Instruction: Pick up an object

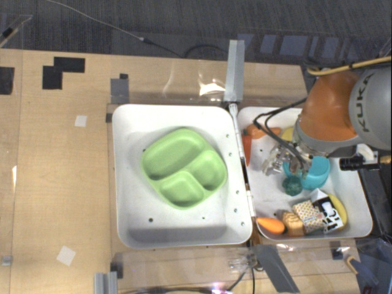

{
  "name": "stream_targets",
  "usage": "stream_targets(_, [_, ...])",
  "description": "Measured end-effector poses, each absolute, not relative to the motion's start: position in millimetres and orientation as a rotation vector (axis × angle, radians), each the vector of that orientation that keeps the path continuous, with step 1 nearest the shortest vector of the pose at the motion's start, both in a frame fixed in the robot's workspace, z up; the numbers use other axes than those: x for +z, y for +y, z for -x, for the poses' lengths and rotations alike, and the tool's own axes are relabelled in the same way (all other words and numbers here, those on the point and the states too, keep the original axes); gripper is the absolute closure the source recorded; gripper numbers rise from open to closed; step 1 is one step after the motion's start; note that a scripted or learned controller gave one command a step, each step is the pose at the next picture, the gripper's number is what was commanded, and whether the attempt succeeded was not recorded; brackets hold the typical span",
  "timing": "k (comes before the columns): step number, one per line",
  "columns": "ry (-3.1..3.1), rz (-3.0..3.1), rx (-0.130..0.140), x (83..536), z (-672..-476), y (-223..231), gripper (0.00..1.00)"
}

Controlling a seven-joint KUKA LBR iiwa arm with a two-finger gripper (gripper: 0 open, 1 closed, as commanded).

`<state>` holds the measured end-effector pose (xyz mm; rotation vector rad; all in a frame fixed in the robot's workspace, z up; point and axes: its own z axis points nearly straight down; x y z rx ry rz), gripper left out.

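Camera view, from biggest to smallest: the bench [55, 182] carries two white bins side by side. The left bin [128, 164] holds a green divided tray [184, 167] lying at a slant. The right bin [361, 222] is the crowded one, and the grey arm [334, 112] with its orange band hangs over its upper half.

The gripper [286, 163] points down into that bin near its left-centre; whether it is parted or closed, and whether it has anything, I cannot tell (the metal parts blur together against the white floor).

Just to the gripper's right and a little below stands a teal cup [315, 173], with a darker teal piece [293, 185] beside it, seemingly touching. That cup looks like the nearest candidate, so the coming move would likely be a short shift right.

To the gripper's left an orange bottle [247, 146] lies against the dividing wall, long axis running up the picture. Along the lower edge sit an orange carrot-like thing [271, 225], a tan block [305, 216] and a banana [340, 210], packed close, with little open floor between them.
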<state>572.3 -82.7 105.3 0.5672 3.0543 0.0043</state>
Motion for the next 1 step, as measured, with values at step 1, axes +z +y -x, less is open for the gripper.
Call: stream_targets(1, [3.125,-0.076,-0.006,226.6,-576.6,-160.5,1.0])
